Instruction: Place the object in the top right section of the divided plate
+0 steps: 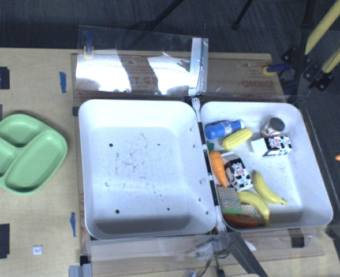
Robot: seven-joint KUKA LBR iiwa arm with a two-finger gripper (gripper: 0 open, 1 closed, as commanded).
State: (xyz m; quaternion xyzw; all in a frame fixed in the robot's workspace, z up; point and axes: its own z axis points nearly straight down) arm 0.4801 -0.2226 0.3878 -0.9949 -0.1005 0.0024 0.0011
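1. Since the objects crowd the right shallow white bin (308,178), I should pick a loose one, such as the yellow plastic banana (269,190).
2. How my jaws stand, I cannot tell.
3. The green divided plastic plate (59,142) sits well apart, so I aim for its top right section.

Divided plate (24,153): pale green, rounded, three sections, lying flat on the wooden bench at the frame's left edge, well apart from the bins. Two smaller sections sit along its upper-left side; one long section spans its lower right.
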